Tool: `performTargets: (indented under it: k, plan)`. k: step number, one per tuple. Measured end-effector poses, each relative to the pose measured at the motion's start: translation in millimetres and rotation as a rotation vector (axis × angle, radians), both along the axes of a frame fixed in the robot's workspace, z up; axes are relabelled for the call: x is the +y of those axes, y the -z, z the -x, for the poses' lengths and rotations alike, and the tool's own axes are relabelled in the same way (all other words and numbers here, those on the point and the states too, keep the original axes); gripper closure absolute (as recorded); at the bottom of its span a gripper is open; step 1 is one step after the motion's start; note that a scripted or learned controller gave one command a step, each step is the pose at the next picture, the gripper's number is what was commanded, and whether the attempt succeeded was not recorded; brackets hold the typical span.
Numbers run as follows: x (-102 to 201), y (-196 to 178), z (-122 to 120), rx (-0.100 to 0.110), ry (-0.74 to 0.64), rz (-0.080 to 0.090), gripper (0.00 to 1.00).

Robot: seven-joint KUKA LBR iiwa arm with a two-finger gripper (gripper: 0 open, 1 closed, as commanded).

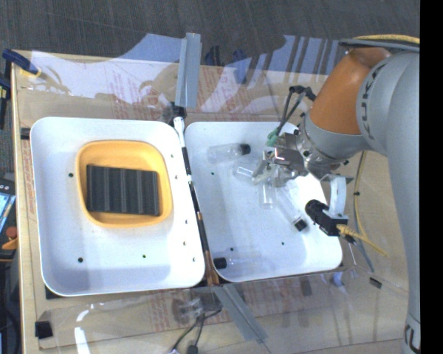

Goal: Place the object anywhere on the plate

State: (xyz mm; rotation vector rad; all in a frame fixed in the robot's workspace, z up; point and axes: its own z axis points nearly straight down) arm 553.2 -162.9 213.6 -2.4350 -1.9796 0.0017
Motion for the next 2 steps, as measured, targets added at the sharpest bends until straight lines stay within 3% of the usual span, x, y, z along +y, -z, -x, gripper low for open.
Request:
performTargets:
  k: [1, 2]
  plan:
    - [27, 17, -24, 0.002, -0.265, -0.001, 1.0]
    - [67, 8, -42, -0.001, -0.364, 0.001, 1.0]
